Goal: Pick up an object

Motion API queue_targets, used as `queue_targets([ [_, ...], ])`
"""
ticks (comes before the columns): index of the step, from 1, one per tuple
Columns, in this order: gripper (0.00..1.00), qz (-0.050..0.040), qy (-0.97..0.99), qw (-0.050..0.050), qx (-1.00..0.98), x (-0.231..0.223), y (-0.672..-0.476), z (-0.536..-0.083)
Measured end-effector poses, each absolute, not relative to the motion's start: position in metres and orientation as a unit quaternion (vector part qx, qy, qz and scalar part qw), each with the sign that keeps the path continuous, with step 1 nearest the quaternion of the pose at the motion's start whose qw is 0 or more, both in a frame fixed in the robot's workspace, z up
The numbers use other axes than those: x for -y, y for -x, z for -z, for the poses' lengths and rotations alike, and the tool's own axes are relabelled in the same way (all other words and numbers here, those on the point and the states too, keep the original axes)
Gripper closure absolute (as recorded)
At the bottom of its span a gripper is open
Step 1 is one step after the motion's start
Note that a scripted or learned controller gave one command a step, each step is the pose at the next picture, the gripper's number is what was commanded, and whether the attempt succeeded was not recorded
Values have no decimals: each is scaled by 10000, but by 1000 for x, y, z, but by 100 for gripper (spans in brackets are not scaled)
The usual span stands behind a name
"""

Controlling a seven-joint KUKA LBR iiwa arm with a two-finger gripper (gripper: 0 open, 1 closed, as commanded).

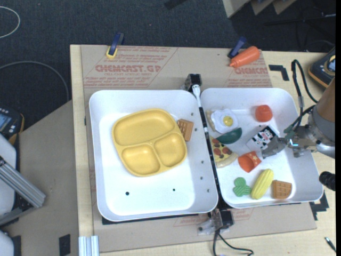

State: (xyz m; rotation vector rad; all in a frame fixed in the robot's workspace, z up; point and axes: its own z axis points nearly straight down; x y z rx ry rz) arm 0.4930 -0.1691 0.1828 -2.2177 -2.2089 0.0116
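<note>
The pincer hangs low in the right bin, just beside a black-and-white toy and an orange-red wedge; how far it is open cannot be told, and nothing visibly sits in it. The toys lie crowded: corn cob, waffle, green piece, pizza slice. A descent between the two nearest could nudge both aside, or close on an edge and slip. The yellow divided plate lies well apart in the left bin.
</note>
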Motion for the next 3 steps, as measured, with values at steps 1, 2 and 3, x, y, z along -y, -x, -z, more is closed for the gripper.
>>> queue_targets([
  [1,0,-1,7072,-1,7070,169,-496,-189],
  [2,0,-12,7073,33,7069,164,-490,-144],
  [3,0,-10,7073,28,7069,163,-489,-91],
])
